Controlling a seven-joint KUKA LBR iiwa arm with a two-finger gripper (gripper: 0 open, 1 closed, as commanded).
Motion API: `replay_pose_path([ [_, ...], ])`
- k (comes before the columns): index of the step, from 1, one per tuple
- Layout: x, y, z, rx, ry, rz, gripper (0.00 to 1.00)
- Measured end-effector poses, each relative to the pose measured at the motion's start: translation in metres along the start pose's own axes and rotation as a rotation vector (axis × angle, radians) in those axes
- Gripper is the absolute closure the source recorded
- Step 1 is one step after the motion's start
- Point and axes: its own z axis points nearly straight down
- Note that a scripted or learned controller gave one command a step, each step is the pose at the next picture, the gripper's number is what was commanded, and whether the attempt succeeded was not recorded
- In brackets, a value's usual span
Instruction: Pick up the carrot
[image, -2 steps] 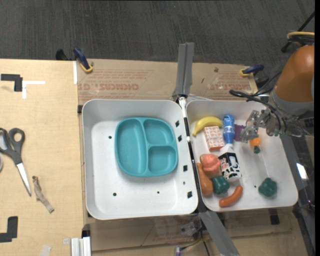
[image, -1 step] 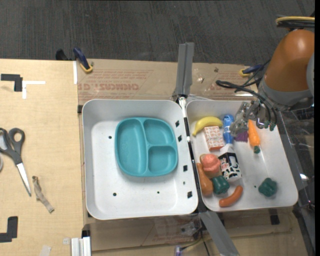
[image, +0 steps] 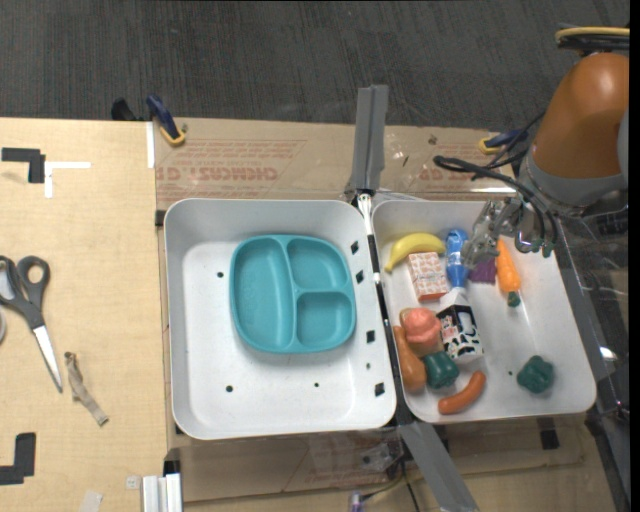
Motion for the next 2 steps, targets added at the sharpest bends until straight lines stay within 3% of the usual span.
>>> replay_pose_path([
  [1, 0.037, -0.059, 0.097, 0.0, 0.006, -0.088, 1.0],
  [2, 0.063, -0.101, -0.09, 0.0, 0.003, -0.065, 1.0],
])
